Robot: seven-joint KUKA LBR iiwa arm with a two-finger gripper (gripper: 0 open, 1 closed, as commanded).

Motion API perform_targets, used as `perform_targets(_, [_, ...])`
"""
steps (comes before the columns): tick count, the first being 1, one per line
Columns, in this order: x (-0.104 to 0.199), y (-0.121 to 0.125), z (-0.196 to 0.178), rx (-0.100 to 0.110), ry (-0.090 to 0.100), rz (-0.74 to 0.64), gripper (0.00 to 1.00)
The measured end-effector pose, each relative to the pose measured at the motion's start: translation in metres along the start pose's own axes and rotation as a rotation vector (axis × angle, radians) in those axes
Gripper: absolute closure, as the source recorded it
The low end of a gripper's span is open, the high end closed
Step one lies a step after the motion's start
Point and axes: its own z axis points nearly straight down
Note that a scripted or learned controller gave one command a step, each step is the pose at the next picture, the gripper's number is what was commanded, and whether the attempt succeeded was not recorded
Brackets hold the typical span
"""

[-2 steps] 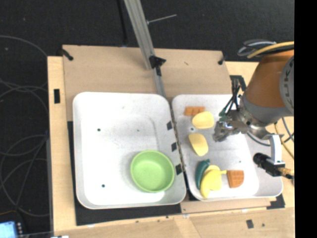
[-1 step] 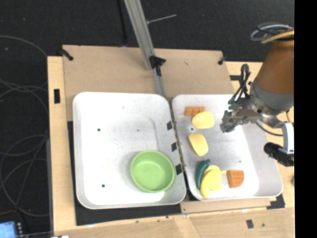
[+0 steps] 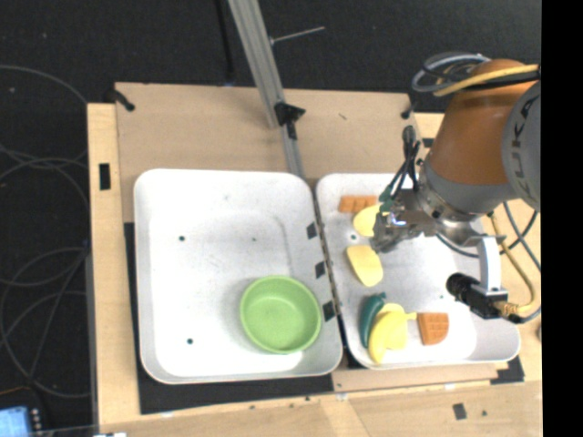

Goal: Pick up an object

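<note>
I see a tan bench (image 3: 209, 126) on black floor, cables (image 3: 36, 244) trailing at left, a grey metal pole (image 3: 260, 57) slanting down from the top, and a small blue thing (image 3: 16, 421) bottom left.

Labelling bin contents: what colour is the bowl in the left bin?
Light green round bowl, plain, clearest in the camera view.

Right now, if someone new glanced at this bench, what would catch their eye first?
Probably the big grey arm with its orange band, reaching in from the right over the right bin, its gripper low among yellow pieces. Next, the green bowl sitting alone in the left bin, near its front right corner.
</note>
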Motion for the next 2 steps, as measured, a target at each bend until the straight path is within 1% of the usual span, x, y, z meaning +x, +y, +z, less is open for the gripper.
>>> perform_targets(1, [0.052,0.001,-0.001,0.0,0.001,-0.001,1.0])
perform_targets(2, [0.096,-0.008,0.016,0.002,0.0,0.001,1.0])
